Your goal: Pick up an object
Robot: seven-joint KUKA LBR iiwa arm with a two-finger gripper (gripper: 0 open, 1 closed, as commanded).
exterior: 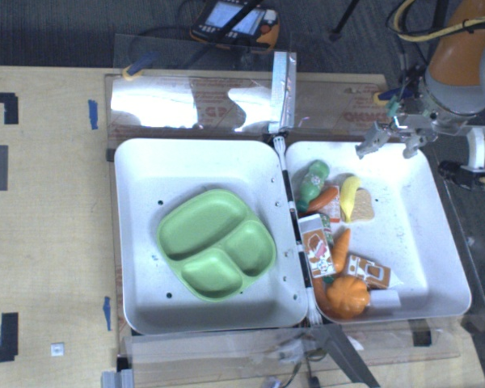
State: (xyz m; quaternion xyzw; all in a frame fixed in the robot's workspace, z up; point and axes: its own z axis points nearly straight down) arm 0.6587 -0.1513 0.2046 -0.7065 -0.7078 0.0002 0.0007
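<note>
The orange [345, 296] lies at the near edge of the right bin [436, 241], well below and left of the fingers [394, 141], with a small carton [369, 271], a carrot [341, 247] and a packet [318, 249] just beyond it. Farther on sit a banana [350, 194] and a green vegetable [311, 178], nearer the fingers yet still apart from them. The fingers hang spread open at the bin's far rim with nothing between them; far to their left a green tray [217, 243] lies in the left bin [141, 217].
</note>
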